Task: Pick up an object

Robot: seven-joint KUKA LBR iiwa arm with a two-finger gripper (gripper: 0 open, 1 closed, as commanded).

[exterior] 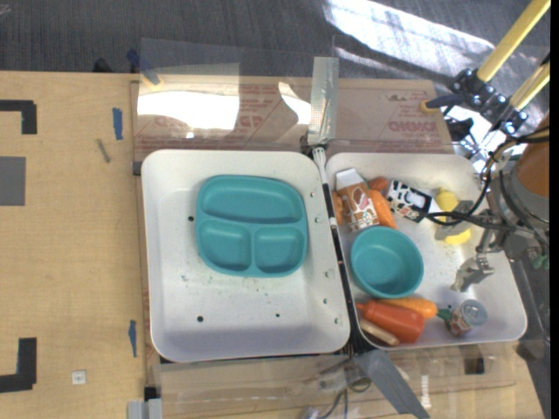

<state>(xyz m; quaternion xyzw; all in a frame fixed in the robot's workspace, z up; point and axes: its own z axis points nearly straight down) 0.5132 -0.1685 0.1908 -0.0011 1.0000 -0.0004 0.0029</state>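
My gripper (470, 275) hangs over the right part of the right bin (507, 332), just right of a teal bowl (387, 263) and a little above a small can (468, 315). I see nothing held in it. An orange carrot-like toy (400, 314) lies at the bin's front, below the bowl. Toward the back lie a brown and white packet (355, 204), an orange piece (383, 209), a black and white box (409, 199) and yellow pieces (449, 205). A teal divided plate (252, 225) lies in the left bin (175, 321).
A raised rim (334, 260) separates the two bins. Clear panels (323, 103) stand behind them. Cables and the arm's wrist (524, 225) crowd the right bin's right edge. The wooden bench (61, 260) stretches to the left.
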